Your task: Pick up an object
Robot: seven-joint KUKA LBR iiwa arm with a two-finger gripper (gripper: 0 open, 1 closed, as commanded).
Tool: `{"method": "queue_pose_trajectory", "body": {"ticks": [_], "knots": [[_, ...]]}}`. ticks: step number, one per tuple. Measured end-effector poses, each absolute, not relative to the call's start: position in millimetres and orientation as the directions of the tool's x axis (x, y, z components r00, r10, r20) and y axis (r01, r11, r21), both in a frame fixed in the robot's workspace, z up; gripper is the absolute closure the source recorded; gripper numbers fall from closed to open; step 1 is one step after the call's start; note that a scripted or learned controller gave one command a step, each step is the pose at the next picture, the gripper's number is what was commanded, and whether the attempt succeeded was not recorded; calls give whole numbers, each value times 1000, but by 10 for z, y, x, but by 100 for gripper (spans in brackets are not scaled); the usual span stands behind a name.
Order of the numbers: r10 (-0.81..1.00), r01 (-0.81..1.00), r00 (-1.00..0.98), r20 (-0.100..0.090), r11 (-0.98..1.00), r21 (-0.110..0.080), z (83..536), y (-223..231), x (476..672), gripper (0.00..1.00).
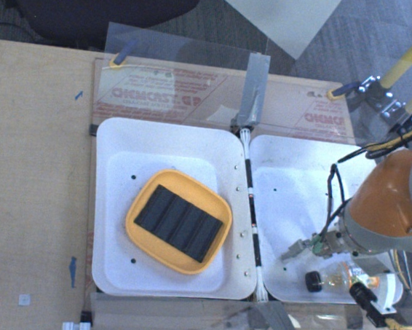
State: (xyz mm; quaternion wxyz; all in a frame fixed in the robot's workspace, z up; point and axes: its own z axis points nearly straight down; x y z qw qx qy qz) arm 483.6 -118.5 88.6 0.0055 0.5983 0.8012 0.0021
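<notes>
wooden table [29, 179]: carries two shallow white plastic bins side by side, so goods stay corralled; left bin [116, 151]: holds a rounded-square yellow plastic tray with a ribbed black insert [179, 221], lying flat and slightly turned near the middle, likeliest item for picking; right bin [284, 183]: grey arm with orange band [385, 201] reaching in low at the near right corner; hand [314, 247]: state cannot be told; tray sits well apart, across the divider

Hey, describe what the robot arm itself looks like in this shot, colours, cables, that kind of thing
The arm has a rounded orange band above a grey wrist. Black cables loop along its left side. The gripper is thin grey metal, with a small green part just behind it.
</notes>
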Motion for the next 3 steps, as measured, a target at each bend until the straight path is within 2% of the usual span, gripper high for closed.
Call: {"method": "queue_pose_trajectory", "body": {"ticks": [1, 2, 3], "knots": [[995, 995, -103, -1, 103, -2, 1655, -1974, 4800, 0], [977, 977, -215, -1, 215, 5, 877, -1987, 4822, 0], [917, 917, -399, -9, 399, 9, 886, -1402, 4838, 0]]}}
